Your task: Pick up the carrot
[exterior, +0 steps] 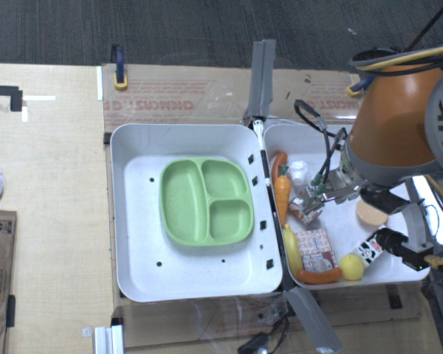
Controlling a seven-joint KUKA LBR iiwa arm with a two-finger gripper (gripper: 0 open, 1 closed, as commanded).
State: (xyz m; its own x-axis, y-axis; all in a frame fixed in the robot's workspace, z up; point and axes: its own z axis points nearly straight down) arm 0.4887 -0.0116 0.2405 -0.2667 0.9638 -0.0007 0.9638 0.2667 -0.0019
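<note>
Hovering in the right bin, the hand sits just right of the carrot by the left wall; its grip is unclear. Still approaching: it must shift left and close.

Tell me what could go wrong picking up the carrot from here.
1. The carrot lies tight against the bin wall, so a finger may strike the wall.
2. The hand hovers over a packet beside the carrot and could grab that.
3. A banana touches the carrot's lower end and may get dragged.
</note>
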